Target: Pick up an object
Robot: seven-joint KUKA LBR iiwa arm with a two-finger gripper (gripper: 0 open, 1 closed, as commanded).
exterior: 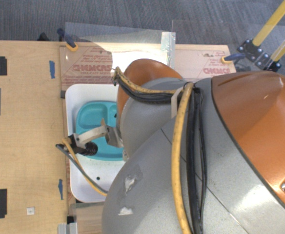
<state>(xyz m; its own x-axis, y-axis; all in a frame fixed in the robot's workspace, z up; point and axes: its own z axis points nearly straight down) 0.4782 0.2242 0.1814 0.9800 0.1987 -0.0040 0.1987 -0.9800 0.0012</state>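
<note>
The grey arm (206, 155), with its orange band (147, 74), reaches in from the right and hangs over most of the scene, its wrist end low above the left bin. Beneath it lies the pale wooden counter (25, 130), marked with black corner brackets and bits of blue tape. The counter carries the white bin (70, 97), whose left wall and near corner we can see. Inside the bin, against its left half and partly under the wrist, lies the task's thing, a turquoise dish (91, 117). It is shallow, rounded at the corners and apparently moulded with a raised dividing ridge. A dark speck on the bin floor nearer the camera is too small for us to identify. We cannot tell whether the fingers are spread or pressed together, since the wrist covers them. We judge the dish to be light, stiff plastic with a smooth, rather slippery surface, and not fragile. Its broad flat floor offers nothing to pinch. The better holds are therefore the thin outer rim or the inner ridge, either of which the fingers could straddle. Taken at one edge, the dish is likely to tip, so a hold near its middle seems to us the safer choice.
</note>
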